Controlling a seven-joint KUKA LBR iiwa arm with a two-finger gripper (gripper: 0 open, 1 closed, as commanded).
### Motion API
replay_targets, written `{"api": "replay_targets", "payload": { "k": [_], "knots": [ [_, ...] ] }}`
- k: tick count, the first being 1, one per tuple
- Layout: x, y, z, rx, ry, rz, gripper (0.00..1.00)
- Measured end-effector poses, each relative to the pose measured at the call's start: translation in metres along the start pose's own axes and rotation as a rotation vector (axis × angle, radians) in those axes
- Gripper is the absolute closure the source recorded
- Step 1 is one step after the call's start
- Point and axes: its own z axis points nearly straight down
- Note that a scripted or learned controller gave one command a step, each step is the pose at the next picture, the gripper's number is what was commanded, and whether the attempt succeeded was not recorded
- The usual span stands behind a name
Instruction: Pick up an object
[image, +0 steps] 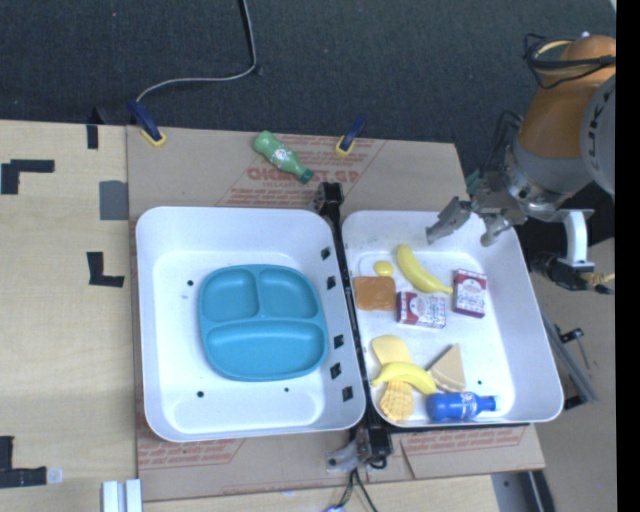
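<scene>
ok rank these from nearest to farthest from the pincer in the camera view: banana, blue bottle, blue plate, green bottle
1. banana, right bin, just below the pincer
2. blue bottle, right bin's near edge
3. green bottle, on the cardboard beyond the bins
4. blue plate, left bin

The two bottles are a closer call.

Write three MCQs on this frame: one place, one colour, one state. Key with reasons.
1. Where is the green bottle?
A. In the left bin
B. On the cardboard behind the bins
C. On the plate

2. What colour is the divided plate in the left bin?
A. Red
B. Blue
C. Yellow

3. What is the tool doing?
A. Open, nothing between its fingers
B. Clamping the banana
C. Pressing the plate

Key: 1 B, it lies beyond the bins' far rims. 2 B, plainly blue. 3 A, spread fingers hang over the right bin's far corner.
</scene>
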Motion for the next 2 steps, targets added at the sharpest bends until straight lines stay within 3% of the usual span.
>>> {"api": "replay_targets", "payload": {
  "k": [1,2],
  "knots": [
    [0.0371,0.0134,0.1344,0.000,0.001,0.000,0.00],
    [0.0372,0.0133,0.1247,0.002,0.001,-0.001,1.00]
  ]
}}
